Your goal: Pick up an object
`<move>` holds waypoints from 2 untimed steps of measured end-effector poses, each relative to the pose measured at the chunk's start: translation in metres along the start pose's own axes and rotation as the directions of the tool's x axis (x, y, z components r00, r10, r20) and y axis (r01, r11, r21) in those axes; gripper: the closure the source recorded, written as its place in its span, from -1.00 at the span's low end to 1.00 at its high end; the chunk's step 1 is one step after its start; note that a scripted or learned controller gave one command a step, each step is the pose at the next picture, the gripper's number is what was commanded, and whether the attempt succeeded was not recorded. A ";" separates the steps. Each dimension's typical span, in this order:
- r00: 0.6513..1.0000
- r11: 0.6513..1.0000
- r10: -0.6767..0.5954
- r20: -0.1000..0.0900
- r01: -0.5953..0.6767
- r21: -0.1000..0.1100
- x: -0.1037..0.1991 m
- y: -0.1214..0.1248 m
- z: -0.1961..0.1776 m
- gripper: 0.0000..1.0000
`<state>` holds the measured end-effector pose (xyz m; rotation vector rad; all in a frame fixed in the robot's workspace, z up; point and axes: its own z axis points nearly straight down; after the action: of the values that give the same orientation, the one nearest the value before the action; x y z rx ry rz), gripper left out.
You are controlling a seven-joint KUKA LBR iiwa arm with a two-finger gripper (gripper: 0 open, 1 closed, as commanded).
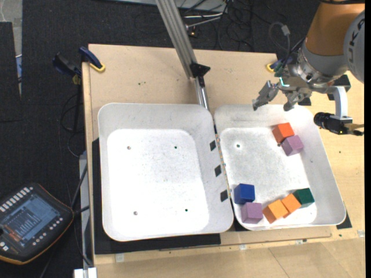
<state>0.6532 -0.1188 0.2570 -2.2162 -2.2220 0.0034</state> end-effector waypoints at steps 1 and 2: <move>1.000 1.000 -0.002 0.002 0.002 -0.004 0.000 0.001 -0.002 -1.00; 1.000 1.000 0.004 0.001 -0.004 0.002 -0.004 -0.008 0.057 -1.00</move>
<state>0.6451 -0.1224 0.2005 -2.2197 -2.2171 0.0070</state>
